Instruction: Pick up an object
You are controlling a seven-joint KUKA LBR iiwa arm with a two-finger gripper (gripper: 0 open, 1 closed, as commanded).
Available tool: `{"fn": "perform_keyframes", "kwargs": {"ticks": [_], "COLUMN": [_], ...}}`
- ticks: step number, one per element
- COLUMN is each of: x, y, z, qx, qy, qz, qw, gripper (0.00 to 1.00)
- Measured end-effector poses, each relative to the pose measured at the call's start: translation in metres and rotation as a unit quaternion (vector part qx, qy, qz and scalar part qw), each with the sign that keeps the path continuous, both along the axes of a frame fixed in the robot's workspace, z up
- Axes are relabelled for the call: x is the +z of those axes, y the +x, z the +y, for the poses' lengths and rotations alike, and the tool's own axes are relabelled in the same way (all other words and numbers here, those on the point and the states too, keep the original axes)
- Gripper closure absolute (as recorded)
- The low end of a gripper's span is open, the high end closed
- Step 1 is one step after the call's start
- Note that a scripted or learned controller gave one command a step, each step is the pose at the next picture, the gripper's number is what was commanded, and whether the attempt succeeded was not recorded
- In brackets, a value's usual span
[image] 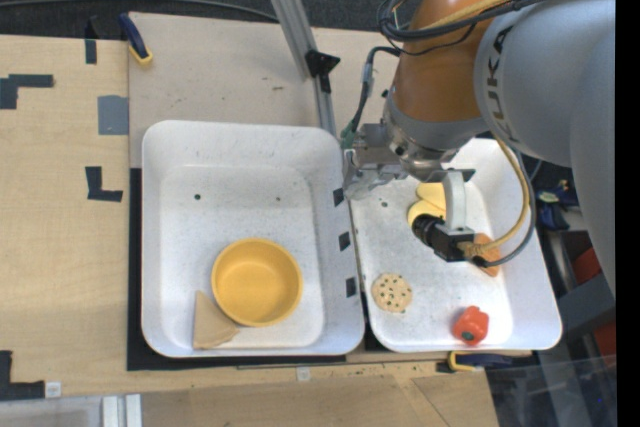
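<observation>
My gripper (368,177) hangs over the far left part of the right bin (520,315), close to the wall between the two bins. A yellow banana-like piece (428,203) lies just to its right, partly under the arm. A round biscuit (391,292) lies on the bin floor nearer the front, and a red pepper (471,323) sits at the front right. A small orange piece (487,258) peeks out beside a black fitting on the arm. I see nothing held.
The left bin (170,165) holds a yellow bowl (257,281) with a tan wedge (212,322) beside it at the front. A slanted metal pole (290,5) crosses behind the bins. The big arm body covers the right bin's far side.
</observation>
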State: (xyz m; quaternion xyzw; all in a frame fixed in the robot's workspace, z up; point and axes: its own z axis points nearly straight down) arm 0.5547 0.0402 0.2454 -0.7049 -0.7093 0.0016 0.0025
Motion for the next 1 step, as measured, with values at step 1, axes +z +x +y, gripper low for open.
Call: {"fn": "perform_keyframes", "kwargs": {"ticks": [1], "x": [-0.0201], "y": [-0.0336], "z": [0.0343], "qx": [-0.001], "qy": [-0.0004], "qz": [0.001], "qw": [1.0], "gripper": [1.0]}}
